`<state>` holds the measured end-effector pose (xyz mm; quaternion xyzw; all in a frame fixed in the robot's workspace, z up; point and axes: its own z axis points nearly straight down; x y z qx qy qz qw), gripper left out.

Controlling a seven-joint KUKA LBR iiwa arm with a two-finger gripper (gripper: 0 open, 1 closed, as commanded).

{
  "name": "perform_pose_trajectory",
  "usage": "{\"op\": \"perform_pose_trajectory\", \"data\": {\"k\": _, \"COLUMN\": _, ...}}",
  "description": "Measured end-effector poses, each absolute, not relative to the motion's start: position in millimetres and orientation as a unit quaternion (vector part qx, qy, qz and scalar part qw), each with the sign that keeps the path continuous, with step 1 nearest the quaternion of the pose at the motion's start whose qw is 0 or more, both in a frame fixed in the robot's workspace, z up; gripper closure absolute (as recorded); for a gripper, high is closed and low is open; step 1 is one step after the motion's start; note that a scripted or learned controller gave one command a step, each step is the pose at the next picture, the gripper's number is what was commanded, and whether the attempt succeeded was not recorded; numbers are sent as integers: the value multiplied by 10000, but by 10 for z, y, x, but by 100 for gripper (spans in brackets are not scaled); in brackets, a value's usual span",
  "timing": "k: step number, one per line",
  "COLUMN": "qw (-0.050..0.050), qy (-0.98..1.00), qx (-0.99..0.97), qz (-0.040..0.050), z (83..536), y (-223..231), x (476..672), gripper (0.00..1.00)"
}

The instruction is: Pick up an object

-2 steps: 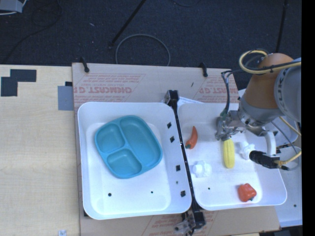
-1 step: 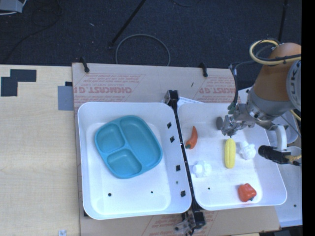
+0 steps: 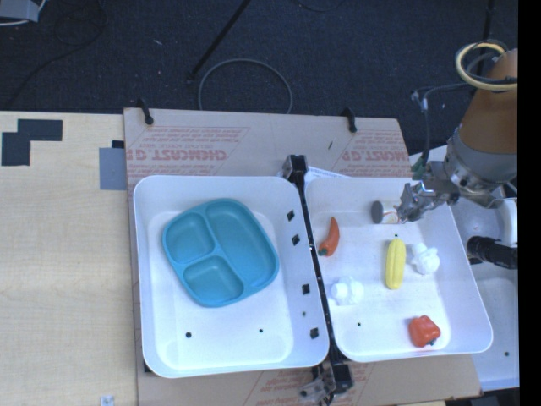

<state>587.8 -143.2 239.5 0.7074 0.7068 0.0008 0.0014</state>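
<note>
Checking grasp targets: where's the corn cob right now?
The corn cob lies in the right bin of the camera view, toward its middle, lengthwise up the frame, with a white object just to its right and the red chili pepper to its left.

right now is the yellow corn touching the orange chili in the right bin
Apart. The camera view shows bare white bin floor between the yellow corn and the orange chili; the chili lies nearer the divider.
</note>
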Motion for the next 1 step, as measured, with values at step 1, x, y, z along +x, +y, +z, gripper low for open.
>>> {"op": "perform_pose_trajectory", "data": {"k": 1, "qw": 15, "qy": 7072, "qx": 7070, "qz": 9, "z": 2926, "y": -1445, "x": 5884, "gripper": 100}}
